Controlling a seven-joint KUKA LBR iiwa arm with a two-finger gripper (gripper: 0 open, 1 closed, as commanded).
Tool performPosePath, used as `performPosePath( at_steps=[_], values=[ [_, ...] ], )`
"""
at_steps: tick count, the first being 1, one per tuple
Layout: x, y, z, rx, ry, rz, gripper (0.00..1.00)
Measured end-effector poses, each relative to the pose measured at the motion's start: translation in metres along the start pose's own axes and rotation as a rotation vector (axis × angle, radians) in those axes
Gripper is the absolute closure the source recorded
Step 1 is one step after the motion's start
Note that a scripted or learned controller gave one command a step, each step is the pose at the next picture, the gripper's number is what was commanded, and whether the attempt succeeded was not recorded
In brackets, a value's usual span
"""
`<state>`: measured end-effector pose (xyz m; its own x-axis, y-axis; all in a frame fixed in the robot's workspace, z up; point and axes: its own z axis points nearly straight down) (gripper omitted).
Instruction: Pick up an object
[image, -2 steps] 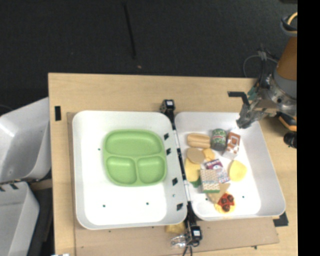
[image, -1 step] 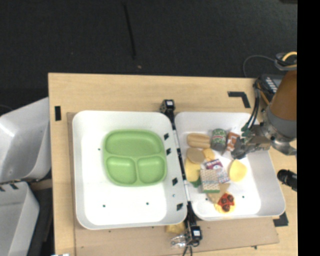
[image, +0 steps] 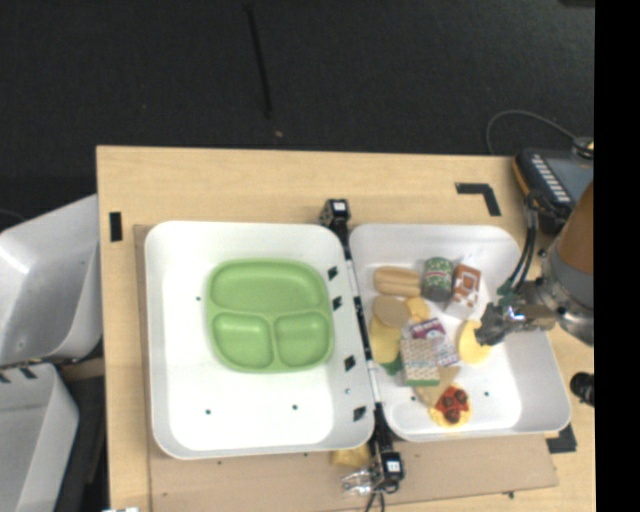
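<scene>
The right white bin (image: 520, 400) holds a heap of toy food. In it are a tan bun (image: 396, 281), a green can (image: 437, 276), a small red and white box (image: 466, 283), a colourful packet (image: 424, 352), red berries (image: 453, 402) and a yellow piece (image: 472, 346). My gripper (image: 495, 326) reaches in from the right and hangs low over the bin's right half. It sits just above and right of the yellow piece, close to it. I cannot see whether they touch. Nothing is visibly held.
The left white bin (image: 180, 400) holds a green divided plate (image: 270, 313). Black clips (image: 352, 300) line the wall between the bins. A cable (image: 522, 260) hangs by the wrist. The wooden bench edge (image: 300, 160) runs behind, with a small yellow object (image: 350, 458) at the front.
</scene>
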<state>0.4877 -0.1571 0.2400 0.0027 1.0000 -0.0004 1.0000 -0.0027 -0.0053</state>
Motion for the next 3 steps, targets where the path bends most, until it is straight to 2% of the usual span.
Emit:
performPosePath(
  at_steps=[1,2,3],
  values=[
    [0.108,0.002,0.024,-0.001,0.003,-0.013,1.0],
    [0.287,0.002,-0.103,-0.013,0.006,-0.023,1.0],
    [0.244,0.001,-0.026,0.005,-0.004,0.001,1.0]
  ],
)
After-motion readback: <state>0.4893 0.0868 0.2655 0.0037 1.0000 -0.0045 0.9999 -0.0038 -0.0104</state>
